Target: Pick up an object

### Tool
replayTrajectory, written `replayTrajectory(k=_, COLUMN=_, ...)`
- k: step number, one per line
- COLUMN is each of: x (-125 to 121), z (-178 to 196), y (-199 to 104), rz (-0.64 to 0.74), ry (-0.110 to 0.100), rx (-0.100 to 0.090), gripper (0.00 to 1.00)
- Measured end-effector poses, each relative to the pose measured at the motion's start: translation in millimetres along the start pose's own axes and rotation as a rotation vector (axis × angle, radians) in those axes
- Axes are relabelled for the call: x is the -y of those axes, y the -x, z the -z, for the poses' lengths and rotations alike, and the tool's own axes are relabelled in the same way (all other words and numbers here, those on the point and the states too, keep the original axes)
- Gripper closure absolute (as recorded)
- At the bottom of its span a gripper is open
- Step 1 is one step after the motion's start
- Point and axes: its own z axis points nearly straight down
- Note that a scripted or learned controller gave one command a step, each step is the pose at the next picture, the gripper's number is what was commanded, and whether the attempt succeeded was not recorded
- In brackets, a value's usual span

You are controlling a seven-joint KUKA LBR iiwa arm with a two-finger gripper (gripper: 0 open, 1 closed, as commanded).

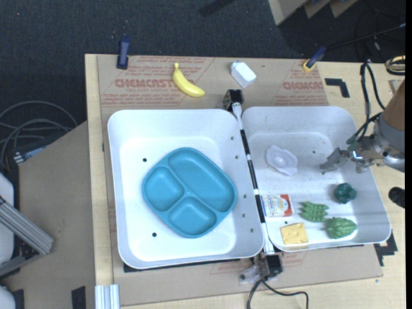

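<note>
We see the gripper (336, 161) low over the right bin (302, 120), how its tips stand we cannot tell, nothing visibly pinched, a clear cup (281, 159) to its left and a dark-green toy (345, 192) below.

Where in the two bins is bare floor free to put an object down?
Free: the left bin around the blue tray, and the right bin's back strip behind the clear cup. Crowded: its front, with packet, yellow piece, green toys.

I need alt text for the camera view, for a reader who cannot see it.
A grey arm's gripper hovers over the right bin, which holds a clear cup, green toys and a yellow block. The left bin holds a blue divided plate.
</note>
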Motion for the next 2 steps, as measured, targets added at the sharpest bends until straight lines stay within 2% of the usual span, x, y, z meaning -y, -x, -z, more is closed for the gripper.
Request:
replayTrajectory(k=1, x=30, z=-37, y=10, rz=0.000, ry=-0.004, rx=-0.004, gripper=0.00)
replayTrajectory(k=2, x=30, z=-26, y=10, rz=-0.001, ry=-0.001, rx=-0.001, gripper=1.00)
